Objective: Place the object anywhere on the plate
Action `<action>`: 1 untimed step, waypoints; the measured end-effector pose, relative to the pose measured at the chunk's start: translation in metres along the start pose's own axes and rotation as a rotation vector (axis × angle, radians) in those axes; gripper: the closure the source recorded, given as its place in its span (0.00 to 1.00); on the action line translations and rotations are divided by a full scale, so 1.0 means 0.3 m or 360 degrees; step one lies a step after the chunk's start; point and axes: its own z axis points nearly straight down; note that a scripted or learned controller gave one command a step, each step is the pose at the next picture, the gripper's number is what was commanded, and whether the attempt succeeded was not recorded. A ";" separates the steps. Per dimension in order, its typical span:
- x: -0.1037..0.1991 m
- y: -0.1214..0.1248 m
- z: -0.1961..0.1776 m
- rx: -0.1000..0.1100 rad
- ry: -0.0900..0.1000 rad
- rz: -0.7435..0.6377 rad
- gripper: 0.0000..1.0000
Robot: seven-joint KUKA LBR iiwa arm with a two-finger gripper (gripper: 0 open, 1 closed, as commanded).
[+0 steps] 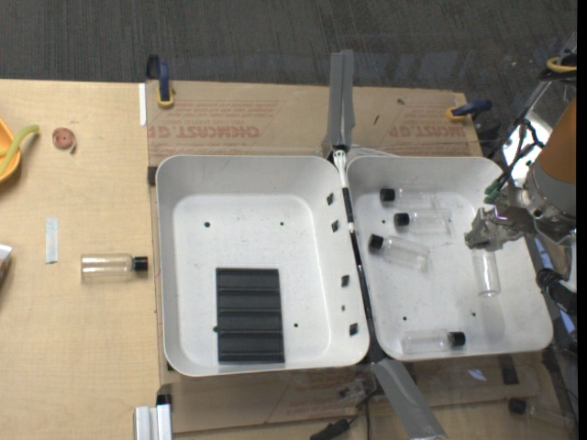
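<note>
- Two shallow white bins are seen side by side on a bench covered with brown cardboard.
- The left bin holds a black ribbed plate, lying flat in its lower middle part, nearer the front wall.
- The right bin holds several clear vials with black caps.
- One vial lies near the bin's back wall, with its cap to the left.
- A second vial lies just in front of it, also capped at the left.
- A third vial lies tilted, near the bin's left wall.
- A fourth vial lies along the front wall, its cap to the right.
- The gripper is seen at the right side of the right bin, on the arm reaching in from the right.
- A clear vial hangs roughly upright directly under the gripper, its top end meeting the fingers; it appears to be clamped there, well apart from the plate.
- On the wooden table left of the bins, another capped vial lies on its side.
- Near it are noted a small pale strip, a small reddish disc and an orange bowl at the left edge.
- Clamps are fixed at the cardboard's back edge.
</note>
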 end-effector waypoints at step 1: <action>0.229 0.096 0.045 0.0002 0.0000 0.0005 1.00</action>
